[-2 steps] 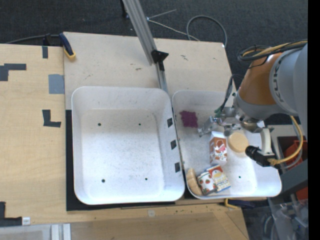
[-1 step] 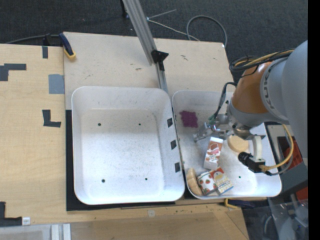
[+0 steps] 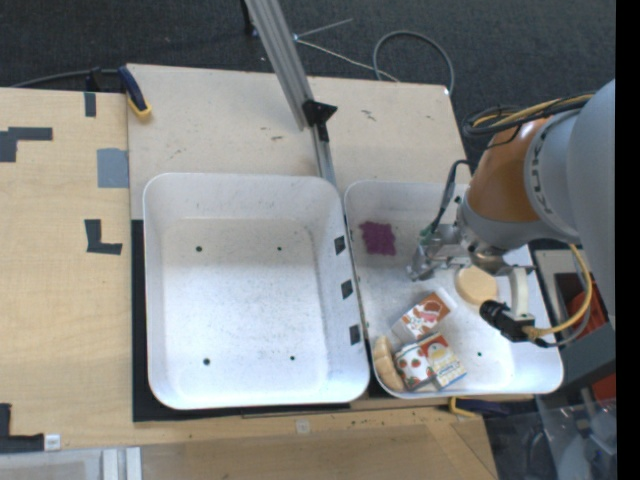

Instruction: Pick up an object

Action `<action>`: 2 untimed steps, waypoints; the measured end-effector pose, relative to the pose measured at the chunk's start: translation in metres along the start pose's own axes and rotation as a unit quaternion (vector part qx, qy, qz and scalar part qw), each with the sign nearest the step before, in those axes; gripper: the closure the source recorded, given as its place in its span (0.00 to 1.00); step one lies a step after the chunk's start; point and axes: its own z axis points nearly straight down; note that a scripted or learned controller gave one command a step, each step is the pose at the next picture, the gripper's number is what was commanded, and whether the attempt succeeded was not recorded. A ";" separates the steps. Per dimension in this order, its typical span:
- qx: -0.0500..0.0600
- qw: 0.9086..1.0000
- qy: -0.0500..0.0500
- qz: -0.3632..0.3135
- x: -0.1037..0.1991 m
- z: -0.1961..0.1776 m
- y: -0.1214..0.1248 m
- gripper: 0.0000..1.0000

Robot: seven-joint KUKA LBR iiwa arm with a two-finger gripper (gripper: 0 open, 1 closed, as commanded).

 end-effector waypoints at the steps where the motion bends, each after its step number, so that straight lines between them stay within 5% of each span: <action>1: -0.002 1.000 0.000 0.001 -0.002 -0.042 0.000 1.00; 2: -0.003 1.000 0.000 0.000 0.002 -0.090 0.010 1.00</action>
